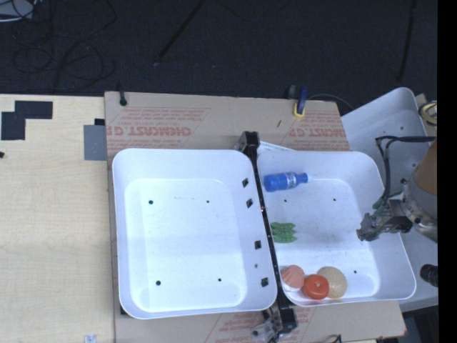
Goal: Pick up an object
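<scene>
The right bin [360, 164] holds a blue bottle [285, 181] lying on its side near the back left. A small green object [283, 232] lies by the divider. At the front sit a pink round piece [293, 276], a red round piece [315, 286] and a tan round piece [333, 281], close together. My gripper [373, 230] hangs over the right edge of this bin, apart from all the objects, and I see nothing in it.
The left bin [128, 177] sits beside the right one, with a black clamp strip [261, 220] between them. Both rest on a cardboard sheet [178, 123]. The grey arm [425, 206] comes in from the right.
</scene>
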`<state>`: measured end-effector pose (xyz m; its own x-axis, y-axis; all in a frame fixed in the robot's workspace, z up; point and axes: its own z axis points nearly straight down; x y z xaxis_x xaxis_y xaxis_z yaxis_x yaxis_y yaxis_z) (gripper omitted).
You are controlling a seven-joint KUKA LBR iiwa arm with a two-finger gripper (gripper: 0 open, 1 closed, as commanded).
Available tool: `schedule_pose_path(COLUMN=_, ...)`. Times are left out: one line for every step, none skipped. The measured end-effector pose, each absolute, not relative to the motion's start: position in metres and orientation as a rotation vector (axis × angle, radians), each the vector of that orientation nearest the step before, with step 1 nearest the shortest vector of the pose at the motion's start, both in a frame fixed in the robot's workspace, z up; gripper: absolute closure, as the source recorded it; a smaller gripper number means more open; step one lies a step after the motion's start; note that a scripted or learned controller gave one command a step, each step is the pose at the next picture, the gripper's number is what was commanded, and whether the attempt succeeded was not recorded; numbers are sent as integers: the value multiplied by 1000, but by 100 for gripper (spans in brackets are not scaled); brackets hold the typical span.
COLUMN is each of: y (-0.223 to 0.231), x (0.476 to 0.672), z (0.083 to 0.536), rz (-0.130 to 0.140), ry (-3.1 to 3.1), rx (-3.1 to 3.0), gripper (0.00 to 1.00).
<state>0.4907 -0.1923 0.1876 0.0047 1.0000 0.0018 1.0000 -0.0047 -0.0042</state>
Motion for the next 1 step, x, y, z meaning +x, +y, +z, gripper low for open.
schedule_pose_path(y=-192, x=491, z=187, rz=3, ry=-2211, rx=-2225, gripper=0)
